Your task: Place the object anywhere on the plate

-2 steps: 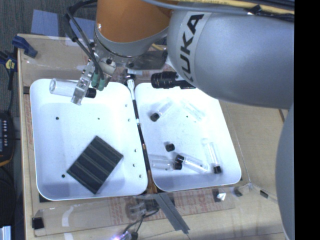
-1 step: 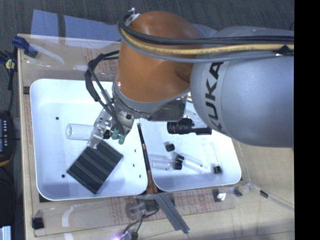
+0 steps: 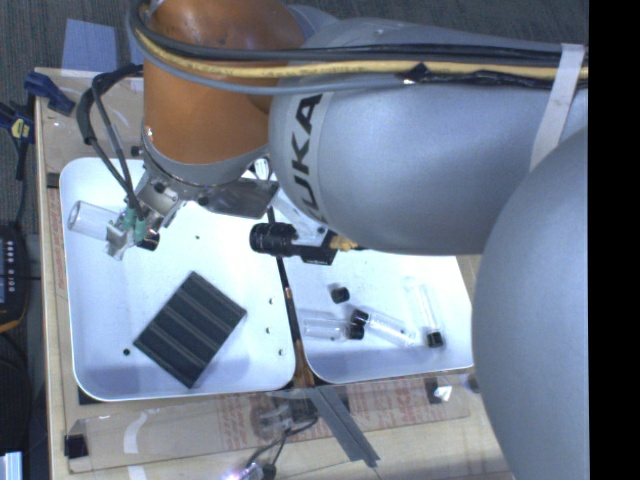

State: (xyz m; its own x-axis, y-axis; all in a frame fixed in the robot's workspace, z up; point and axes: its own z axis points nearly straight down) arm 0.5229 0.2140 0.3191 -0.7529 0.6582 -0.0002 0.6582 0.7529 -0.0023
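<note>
Gripper [image 3: 130,230] half-hidden beneath arm [image 3: 400,148]

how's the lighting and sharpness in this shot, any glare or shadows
Camera view: bright glare washes out the right bin under the arm; the arm shades the left bin near the dark plate; the clear tubes look soft.
</note>
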